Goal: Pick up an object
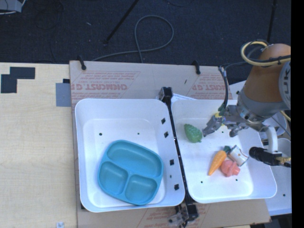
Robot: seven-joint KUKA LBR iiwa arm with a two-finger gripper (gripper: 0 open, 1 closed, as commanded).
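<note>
While the arm [266,87] reaches in from the right of my feed, I log its claw [223,126] low over the right bin [266,186], in the upper middle of that bin. One dark finger [212,127] slants down to the left, a second [234,130] sits off to its right with a clear gap between — I read the claw as spread, nothing pinched in it.

Green toy [193,133], lumpy, likely a vegetable: lies on the right bin's floor just left of the left finger, very near its tip. I cannot tell from this angle if they touch.

Toy carrot [217,161], orange with a green top [226,149]: lies on a slant below the claw, tip pointing down-left, apart from the fingers.

Pink toy [230,168]: just right of the carrot, close beside it. A small white-and-grey cylindrical piece [238,156] sits just above the pink toy, touching or nearly so — too small for me to name.

Left bin [90,110]: holds a blue divided plate [130,172] with three compartments, lying flat toward the lower right of the bin floor.

Both bins rest side by side on a cardboard sheet [123,82] with red print, which lies on the light wood tabletop [33,151]. A dark divider rail [172,141] runs between the bins. Loose cables [152,32] lie on the dark floor beyond the tabletop.
</note>
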